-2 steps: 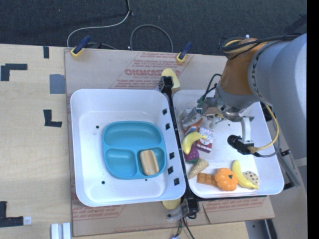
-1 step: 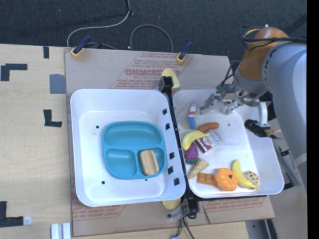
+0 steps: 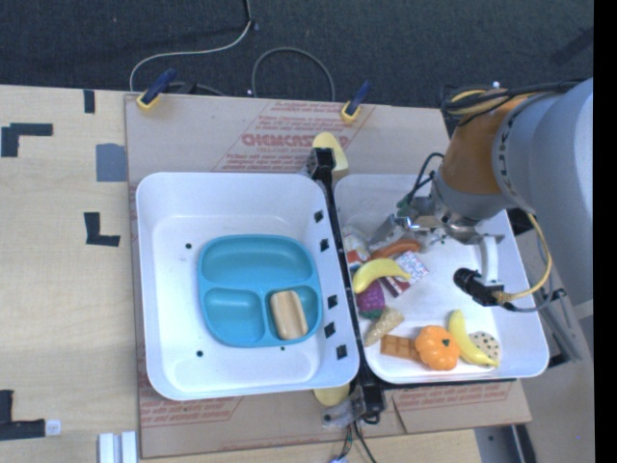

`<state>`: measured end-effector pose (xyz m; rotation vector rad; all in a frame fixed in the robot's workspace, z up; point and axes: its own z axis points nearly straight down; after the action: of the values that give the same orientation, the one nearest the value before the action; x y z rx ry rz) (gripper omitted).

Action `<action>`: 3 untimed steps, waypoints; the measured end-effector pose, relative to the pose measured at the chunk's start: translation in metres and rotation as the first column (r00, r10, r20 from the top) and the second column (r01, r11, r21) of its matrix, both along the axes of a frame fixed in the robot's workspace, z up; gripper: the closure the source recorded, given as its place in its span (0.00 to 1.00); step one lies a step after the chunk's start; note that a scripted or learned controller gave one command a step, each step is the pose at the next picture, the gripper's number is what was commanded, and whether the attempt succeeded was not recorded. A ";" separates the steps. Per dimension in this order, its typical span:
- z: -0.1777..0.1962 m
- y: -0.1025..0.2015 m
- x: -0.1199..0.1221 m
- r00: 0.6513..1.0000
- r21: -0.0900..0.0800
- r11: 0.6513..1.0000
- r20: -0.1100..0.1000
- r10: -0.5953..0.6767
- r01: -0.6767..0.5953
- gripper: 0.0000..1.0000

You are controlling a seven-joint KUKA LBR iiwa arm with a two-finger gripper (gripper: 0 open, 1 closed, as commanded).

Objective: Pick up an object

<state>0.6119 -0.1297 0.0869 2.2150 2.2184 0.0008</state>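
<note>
My gripper (image 3: 397,224) hangs low over the back left part of the right bin (image 3: 525,360), reaching in from the grey arm with the orange band. Just below it lies an orange-red sausage-shaped toy (image 3: 396,249), and a yellow banana (image 3: 379,272) lies a little nearer the front. I see nothing lifted off the bin floor. Further front lie a purple toy (image 3: 371,300), a tan cone (image 3: 382,324), an orange pumpkin (image 3: 437,347), a second banana (image 3: 469,340) and a chocolate-chip cookie (image 3: 488,344).
The left bin (image 3: 159,258) holds a blue divided plate (image 3: 241,292) with a bread roll (image 3: 287,313) in its right compartment. A black divider (image 3: 333,249) runs between the bins. A black cable (image 3: 482,287) trails over the right bin beside the arm.
</note>
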 end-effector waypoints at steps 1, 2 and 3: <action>-0.001 0.029 0.058 1.000 -0.002 1.000 -0.001 0.002 -0.002 0.00; 0.009 0.030 0.057 1.000 0.001 1.000 -0.003 0.001 -0.001 1.00; 0.008 0.030 0.057 1.000 0.001 1.000 -0.004 0.001 -0.001 0.00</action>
<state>0.6687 -0.0998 0.0951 2.2167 2.2220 -0.0029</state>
